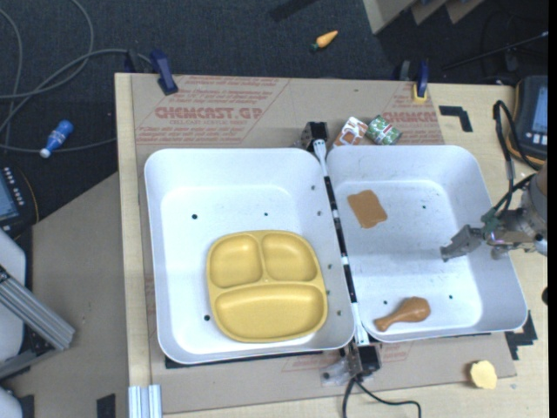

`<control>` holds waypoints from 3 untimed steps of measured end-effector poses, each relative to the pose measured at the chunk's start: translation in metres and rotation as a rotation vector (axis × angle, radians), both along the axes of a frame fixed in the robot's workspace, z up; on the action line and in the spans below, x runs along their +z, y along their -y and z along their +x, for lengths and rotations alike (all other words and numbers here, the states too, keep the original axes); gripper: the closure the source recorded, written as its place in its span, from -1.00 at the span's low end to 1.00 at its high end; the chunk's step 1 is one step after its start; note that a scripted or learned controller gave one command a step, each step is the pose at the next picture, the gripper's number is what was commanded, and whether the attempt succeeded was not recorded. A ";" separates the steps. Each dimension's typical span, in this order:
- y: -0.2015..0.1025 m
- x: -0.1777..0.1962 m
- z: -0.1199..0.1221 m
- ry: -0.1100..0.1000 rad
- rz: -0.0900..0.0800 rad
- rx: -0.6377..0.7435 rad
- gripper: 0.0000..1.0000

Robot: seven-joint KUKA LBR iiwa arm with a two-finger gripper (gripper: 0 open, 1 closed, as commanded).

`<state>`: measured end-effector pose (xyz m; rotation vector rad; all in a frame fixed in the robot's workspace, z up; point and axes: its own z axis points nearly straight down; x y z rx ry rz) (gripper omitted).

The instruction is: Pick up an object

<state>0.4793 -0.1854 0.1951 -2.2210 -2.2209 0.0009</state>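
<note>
I see my gripper (459,246) over the right bin (466,159) near the drumstick (403,313), grip unclear from here.

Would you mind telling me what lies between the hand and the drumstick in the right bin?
In the camera view, just bare white bin floor lies between the hand and the drumstick.

Two bins sit side by side on the bench (218,111). A tray (265,286) lies in the left bin (174,181). In the right bin (452,172), a toast slice (366,208) lies near the divide, behind a drumstick (403,313).
</note>
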 end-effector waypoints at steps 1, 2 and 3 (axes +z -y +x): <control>-0.044 -0.114 0.029 -0.004 0.003 0.005 -1.00; -0.096 -0.100 0.065 0.005 0.002 0.007 -1.00; -0.084 -0.110 0.129 0.005 -0.002 0.002 -1.00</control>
